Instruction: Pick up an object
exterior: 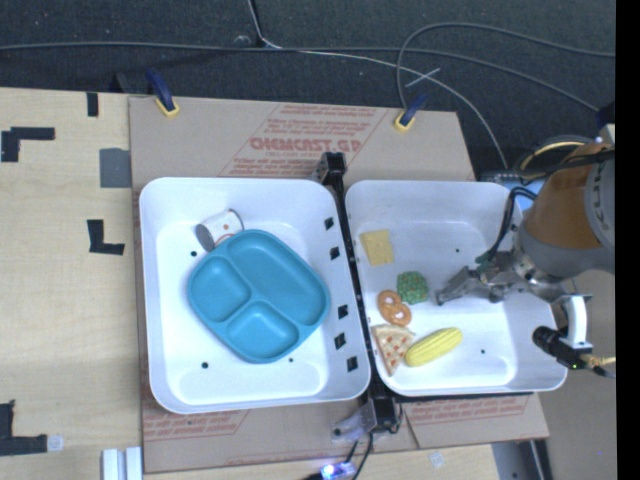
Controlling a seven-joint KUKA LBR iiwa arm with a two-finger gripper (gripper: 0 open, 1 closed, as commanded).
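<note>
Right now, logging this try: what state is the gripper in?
Gripper: low in the right bin, beside the broccoli; open or shut cannot be told.

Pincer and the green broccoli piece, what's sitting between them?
Nothing: the camera view shows bare white bin floor between the pincer and the green broccoli piece.

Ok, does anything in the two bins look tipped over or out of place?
Yes, a small white cup in the left bin lies on its side, wedged against the blue divided plate. The toy foods in the right bin look ordinary.
</note>
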